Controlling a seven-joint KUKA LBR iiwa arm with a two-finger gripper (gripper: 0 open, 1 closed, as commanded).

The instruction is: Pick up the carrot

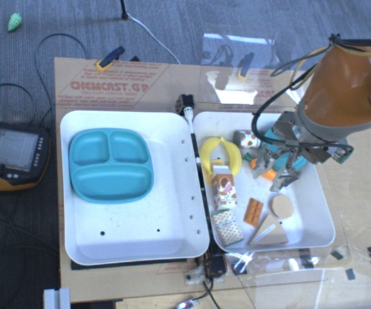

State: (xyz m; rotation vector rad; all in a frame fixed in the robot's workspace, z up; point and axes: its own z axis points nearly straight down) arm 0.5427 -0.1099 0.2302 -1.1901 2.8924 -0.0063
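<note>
Blue divided tray [110, 163] sat in left bin [134, 250]. Right bin [314, 230] held a banana [218, 152], two small cartons [224, 190], a brown bar [253, 210]. Teach pendant [10, 154] at frame's left edge.

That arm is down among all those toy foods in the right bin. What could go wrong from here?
The gripper sits over a small orange piece, probably the carrot, in a crowded spot. It might pinch badly and let the carrot slip. It could also nudge the round tan piece just below, or the banana to its left. How firmly anything is gripped cannot be judged from this view.
</note>
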